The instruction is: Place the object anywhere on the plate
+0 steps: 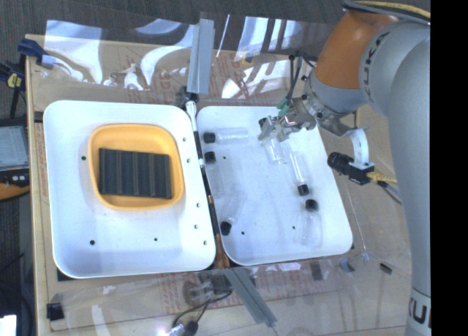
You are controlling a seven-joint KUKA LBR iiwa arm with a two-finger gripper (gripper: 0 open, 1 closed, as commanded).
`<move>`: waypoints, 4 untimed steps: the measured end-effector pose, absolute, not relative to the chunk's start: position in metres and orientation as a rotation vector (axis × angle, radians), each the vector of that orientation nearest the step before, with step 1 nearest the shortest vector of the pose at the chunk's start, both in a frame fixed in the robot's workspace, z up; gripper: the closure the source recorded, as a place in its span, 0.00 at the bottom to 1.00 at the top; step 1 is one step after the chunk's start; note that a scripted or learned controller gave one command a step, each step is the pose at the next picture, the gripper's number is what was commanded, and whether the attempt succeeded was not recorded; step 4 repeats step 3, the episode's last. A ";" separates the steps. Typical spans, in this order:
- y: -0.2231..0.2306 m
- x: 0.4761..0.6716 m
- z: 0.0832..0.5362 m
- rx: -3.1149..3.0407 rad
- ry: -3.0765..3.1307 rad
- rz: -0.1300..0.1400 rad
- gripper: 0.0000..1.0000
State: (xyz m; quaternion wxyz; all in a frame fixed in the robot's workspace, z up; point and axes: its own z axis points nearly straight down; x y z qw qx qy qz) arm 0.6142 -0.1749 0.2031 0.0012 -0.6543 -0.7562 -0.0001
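A yellow plate (135, 139) with a dark ribbed centre lies in the left white bin (66, 232). Several clear tubes with black caps lie in the right white bin (256, 250): one at the top left (228, 137), one right of centre (297, 171), one near the right wall (311, 226), and one at the lower left (232, 206). My gripper (276, 129) hangs over the upper right part of the right bin, just above the top end of another clear tube (273, 153). Glare and the clear plastic hide whether anything sits between its tips.
A grey metal bar (199, 56) stands upright behind the gap between the bins. The arm (365, 42) comes in from the right over the right bin's far corner. Shiny film (110, 53) covers the bench behind the bins.
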 end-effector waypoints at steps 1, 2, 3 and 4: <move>-0.111 0.577 0.197 -1.826 -2.551 0.004 1.00; -0.002 0.550 0.191 -1.642 -2.673 0.004 1.00; -0.003 0.550 0.191 -1.644 -2.673 0.004 0.00; -0.003 0.550 0.191 -1.644 -2.673 0.004 0.00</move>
